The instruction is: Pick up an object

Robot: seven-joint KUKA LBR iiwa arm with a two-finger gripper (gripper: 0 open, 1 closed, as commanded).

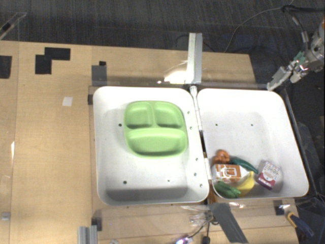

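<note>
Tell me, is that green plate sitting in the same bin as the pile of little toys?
No, the green divided plate lies in the left bin, while the small toys are clustered in the right bin.

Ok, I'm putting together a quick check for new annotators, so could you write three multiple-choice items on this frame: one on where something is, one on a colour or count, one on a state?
1. Where do the small objects lie?
A. Far left corner of the left bin
B. Near edge of the right bin
C. On the plate

2. What colour is the divided plate?
A. Green
B. Red
C. Blue

3. How does the gripper stand to the objects?
A. Pressed down on them
B. Lifting one over the left bin
C. Off by the right bin's far right corner, well apart from them

Key: 1 B, the cluster sits along the right bin's near edge. 2 A, the plate in the left bin is light green. 3 C, the gripper shows at the far right corner, nothing between it and the pile but bare bin floor.
</note>
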